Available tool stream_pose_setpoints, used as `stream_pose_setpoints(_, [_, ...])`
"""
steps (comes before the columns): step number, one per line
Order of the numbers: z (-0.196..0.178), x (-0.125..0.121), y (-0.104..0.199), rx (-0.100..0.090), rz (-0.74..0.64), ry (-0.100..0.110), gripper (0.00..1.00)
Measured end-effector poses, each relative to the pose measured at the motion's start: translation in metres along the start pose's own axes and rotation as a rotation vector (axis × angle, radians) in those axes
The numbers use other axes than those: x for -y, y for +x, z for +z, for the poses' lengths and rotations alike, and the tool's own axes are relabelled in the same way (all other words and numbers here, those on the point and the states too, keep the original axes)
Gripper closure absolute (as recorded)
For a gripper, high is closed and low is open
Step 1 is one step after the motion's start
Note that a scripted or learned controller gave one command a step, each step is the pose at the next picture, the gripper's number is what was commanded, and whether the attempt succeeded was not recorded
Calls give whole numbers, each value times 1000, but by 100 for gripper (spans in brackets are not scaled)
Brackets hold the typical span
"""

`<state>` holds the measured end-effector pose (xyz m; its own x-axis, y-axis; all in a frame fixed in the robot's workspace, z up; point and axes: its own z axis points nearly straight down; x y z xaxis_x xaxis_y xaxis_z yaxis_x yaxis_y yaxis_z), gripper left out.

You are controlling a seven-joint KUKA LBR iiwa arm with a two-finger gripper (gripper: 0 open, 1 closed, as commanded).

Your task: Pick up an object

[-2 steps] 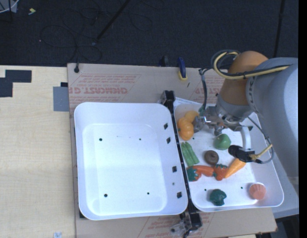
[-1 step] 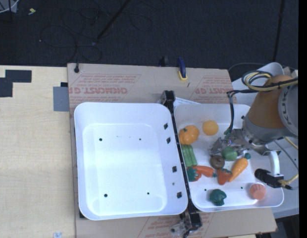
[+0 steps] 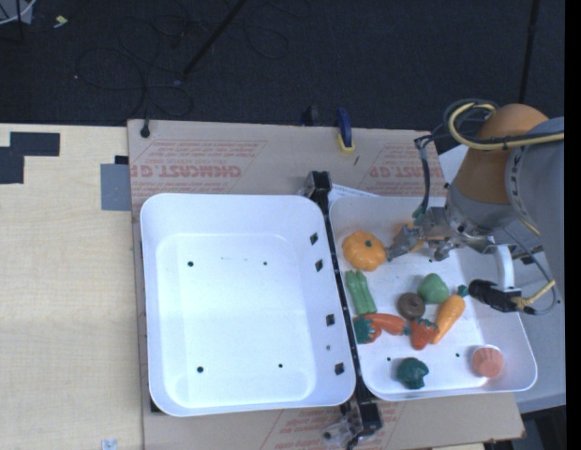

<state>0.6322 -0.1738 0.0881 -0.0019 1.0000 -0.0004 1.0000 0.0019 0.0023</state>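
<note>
The round orange pumpkin-shaped toy is the nearest candidate for my pick. It sits in the upper left part of the right-hand shallow white bin, in the right half of the frame, just beside the black hinge-like divider between the two bins. It is squat and nearly round, so it has no real long axis; a small dark stem on top appears to point up toward the camera. My gripper is just to its right, low over the bin floor, close to the pumpkin and seemingly apart from it. Whether my gripper is spread or pressed together I cannot tell; the tip is small and blurred here.

To do this step well, I judge I should centre over the widest part of the pumpkin, come straight down, and close across its middle, so the rounded sides do not squirt out. The bin wall and divider on its left leave little room, so closing along the top-to-bottom direction of the frame looks safer.

Below it lies a green ridged cucumber-like toy, long axis running down and slightly right. Further toward lower right: a red pepper-like piece, a brown disc, a green rounded toy, an orange carrot slanting upper right to lower left, a dark green broccoli-like lump, and a pinkish ball. The left white bin sits on the cardboard-covered worktop.
</note>
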Motion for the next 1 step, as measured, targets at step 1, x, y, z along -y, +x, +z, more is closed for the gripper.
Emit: stream_pose_setpoints(1, [1,-9,63,6,3,18,0])
